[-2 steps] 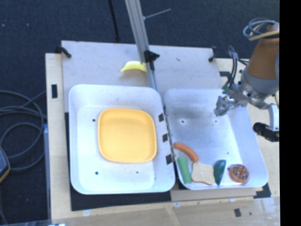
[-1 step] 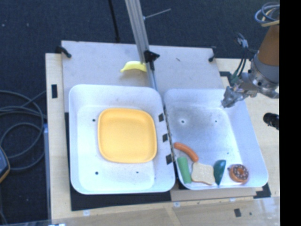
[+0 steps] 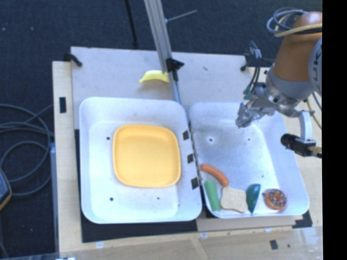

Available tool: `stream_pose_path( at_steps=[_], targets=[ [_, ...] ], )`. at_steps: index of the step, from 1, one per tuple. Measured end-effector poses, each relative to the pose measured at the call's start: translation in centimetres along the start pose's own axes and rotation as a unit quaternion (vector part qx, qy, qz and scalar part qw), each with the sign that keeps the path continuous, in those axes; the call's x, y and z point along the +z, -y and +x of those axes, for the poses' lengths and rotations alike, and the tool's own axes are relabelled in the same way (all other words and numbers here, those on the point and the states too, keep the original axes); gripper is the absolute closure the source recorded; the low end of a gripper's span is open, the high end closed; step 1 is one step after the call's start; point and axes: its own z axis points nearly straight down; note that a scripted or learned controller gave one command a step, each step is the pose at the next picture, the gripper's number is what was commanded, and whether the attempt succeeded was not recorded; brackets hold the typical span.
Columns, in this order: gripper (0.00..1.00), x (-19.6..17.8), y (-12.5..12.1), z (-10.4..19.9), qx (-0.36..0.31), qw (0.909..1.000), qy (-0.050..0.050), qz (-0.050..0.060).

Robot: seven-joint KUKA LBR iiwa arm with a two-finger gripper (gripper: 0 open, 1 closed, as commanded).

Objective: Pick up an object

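My gripper (image 3: 244,118) hangs over the far part of the right bin (image 3: 238,145), well above its floor, with nothing visible between its fingers. Along the near edge of that bin lie an orange sausage (image 3: 214,173), a green cucumber piece (image 3: 212,195), a slice of toast (image 3: 234,200), a dark green pepper (image 3: 253,197) and a brown doughnut (image 3: 275,199). All of these sit well below and nearer than the gripper. A yellow plate (image 3: 146,156) fills the middle of the left bin (image 3: 97,145).
A yellow banana (image 3: 154,77) lies on the bench behind the left bin, beside a slanted metal pole (image 3: 160,37). The middle and far floor of the right bin is bare white.
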Motion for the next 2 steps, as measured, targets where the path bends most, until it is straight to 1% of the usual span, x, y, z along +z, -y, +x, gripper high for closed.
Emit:
stream_pose_path(
  at_steps=[1, 2],
  targets=[
    [1.00, -0.2, -0.3, 4.3, 0.000, 1.0000, 0.000, 0.000],
    [1.00, -0.8, 0.1, 10.2, -0.001, 1.0000, 0.000, -0.001]
  ],
)
